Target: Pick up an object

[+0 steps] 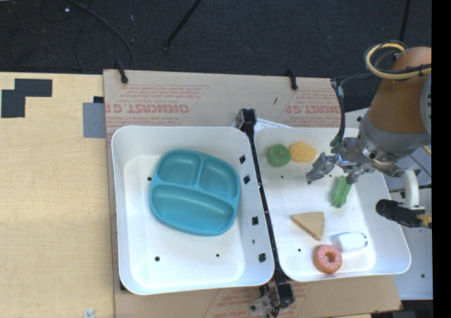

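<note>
My gripper [336, 171] hangs over the right bin [394, 257], open, with its fingers spread to left and right and nothing held between them. A long green vegetable piece [340, 193] lies on the bin floor just in front of the fingertips, its upper end close to the gap. A round green fruit [277, 155] and a yellow corn piece [303, 151] lie at the back of the bin, left of the gripper. Toward the front are a tan bread wedge [309, 224], a pink donut [328, 259] and a small white object [351, 242].
The left bin [134, 253] holds a teal divided plate [194, 191]. A black divider with clips [255, 197] runs between the two bins. The arm's grey and orange body [398, 112] stands over the right bin's back right corner.
</note>
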